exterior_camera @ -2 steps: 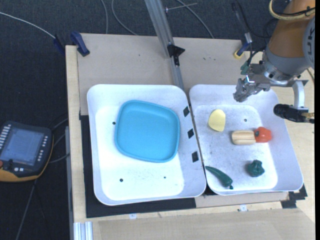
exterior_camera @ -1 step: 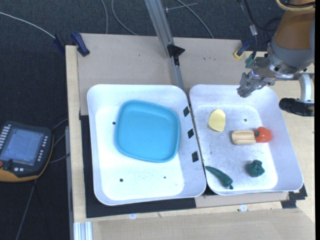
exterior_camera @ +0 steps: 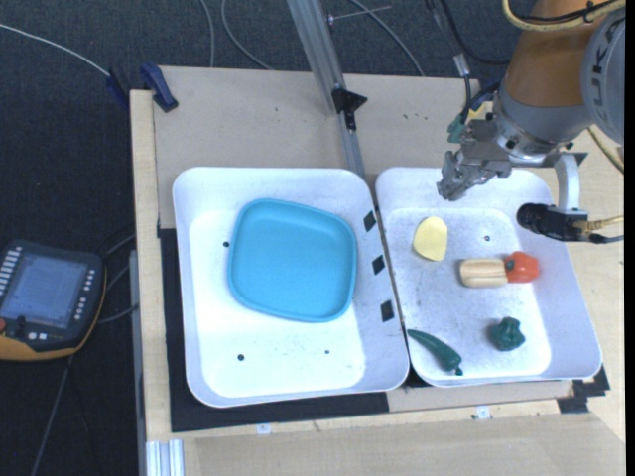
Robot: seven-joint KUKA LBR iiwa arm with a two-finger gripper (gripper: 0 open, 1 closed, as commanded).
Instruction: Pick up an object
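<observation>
My gripper (exterior_camera: 453, 188) hangs over the far edge of the right bin (exterior_camera: 566, 365), a little above and to the right of a pale yellow piece (exterior_camera: 431, 238). Nothing shows between its fingers. To the right of the yellow piece lies a tan block with a red-orange end (exterior_camera: 496, 271). A dark green lump (exterior_camera: 507, 334) sits near the bin's front right. A green pepper-like piece (exterior_camera: 436, 350) lies at the front left corner of that bin.
The left bin (exterior_camera: 198, 365) holds a turquoise square plate (exterior_camera: 294, 258). A metal pole (exterior_camera: 317, 38) slants over the bench behind the bins. A handheld control pad (exterior_camera: 45, 296) lies off the bench at the left.
</observation>
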